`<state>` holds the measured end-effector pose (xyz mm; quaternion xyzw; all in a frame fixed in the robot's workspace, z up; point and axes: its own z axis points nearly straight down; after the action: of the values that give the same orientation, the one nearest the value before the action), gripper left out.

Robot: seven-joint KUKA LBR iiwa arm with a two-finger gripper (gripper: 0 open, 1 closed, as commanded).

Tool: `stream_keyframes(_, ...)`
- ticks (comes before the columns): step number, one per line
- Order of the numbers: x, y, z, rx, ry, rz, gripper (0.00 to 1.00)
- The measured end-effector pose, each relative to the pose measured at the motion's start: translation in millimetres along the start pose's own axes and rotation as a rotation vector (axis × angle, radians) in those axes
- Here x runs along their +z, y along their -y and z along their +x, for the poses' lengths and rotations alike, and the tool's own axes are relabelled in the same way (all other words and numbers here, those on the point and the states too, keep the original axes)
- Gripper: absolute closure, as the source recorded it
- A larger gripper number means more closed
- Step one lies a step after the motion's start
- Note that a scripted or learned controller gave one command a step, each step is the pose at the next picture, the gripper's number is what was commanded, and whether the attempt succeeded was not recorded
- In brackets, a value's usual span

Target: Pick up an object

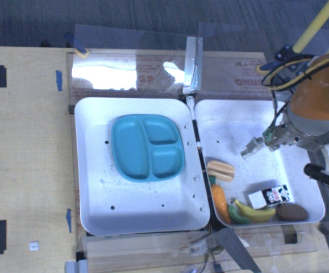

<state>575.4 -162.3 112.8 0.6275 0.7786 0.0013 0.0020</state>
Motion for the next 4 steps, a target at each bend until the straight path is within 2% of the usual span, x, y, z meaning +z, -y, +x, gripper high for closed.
stream_keyframes(1,-10.2,91.6,-4.6,0.112,-0.001,0.006,0.00)
stream_keyframes(2,-13.2,102.2,-21.0,0.246,0.000,0.003,0.00)
stream_keyframes(3,19.1,78.8,56.9,0.320,0.012,-0.021,0.00)
stream_keyframes(4,25.4,99.9,-15.4,0.077,0.003,-0.002,0.00)
